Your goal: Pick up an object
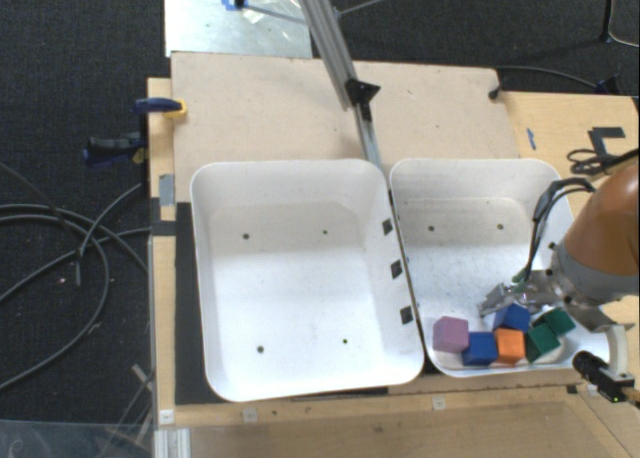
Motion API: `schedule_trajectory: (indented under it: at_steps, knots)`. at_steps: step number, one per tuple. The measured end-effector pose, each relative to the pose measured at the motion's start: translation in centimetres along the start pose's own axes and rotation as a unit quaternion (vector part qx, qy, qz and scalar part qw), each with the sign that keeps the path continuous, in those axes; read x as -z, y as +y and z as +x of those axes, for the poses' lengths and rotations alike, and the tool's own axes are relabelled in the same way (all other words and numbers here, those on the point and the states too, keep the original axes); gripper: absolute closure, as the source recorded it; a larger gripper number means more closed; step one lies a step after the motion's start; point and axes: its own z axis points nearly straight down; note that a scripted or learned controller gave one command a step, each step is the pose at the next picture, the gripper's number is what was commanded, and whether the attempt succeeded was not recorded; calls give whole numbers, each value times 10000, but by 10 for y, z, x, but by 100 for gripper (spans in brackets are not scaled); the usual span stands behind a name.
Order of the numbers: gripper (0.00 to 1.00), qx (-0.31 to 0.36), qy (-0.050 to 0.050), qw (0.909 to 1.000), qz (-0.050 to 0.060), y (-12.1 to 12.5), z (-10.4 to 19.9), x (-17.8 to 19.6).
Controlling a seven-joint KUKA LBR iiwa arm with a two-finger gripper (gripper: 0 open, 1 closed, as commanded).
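Observation:
Several small blocks lie clustered in the right bin's [470, 216] near right corner: a purple block [450, 334], a blue block [480, 348], an orange block [510, 345], a second blue block [514, 318] and a dark green block [547, 334]. My gripper [515, 296] hangs low over this cluster, just above the upper blue block, with the orange-banded wrist [605, 246] behind it to the right. Its metal fingertips sit among the blocks and I cannot make out their spacing.
The left bin [290, 276] stands beside the right one, divided by a shared wall with black clips [396, 268]. A grey camera pole [330, 36] slants across the back of the bench. Cables lie on the floor to the left.

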Motion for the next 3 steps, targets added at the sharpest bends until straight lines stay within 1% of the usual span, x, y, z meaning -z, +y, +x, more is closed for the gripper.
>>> schedule_trajectory:
  at_steps: [1,2,3]
  knots:
    - [0,16,-12,10000,-34,33,15,40]
    - [0,-44,-12,10000,-30,3,-32,1]
    - [0,-2,-2,10000,0,0,-14,0]
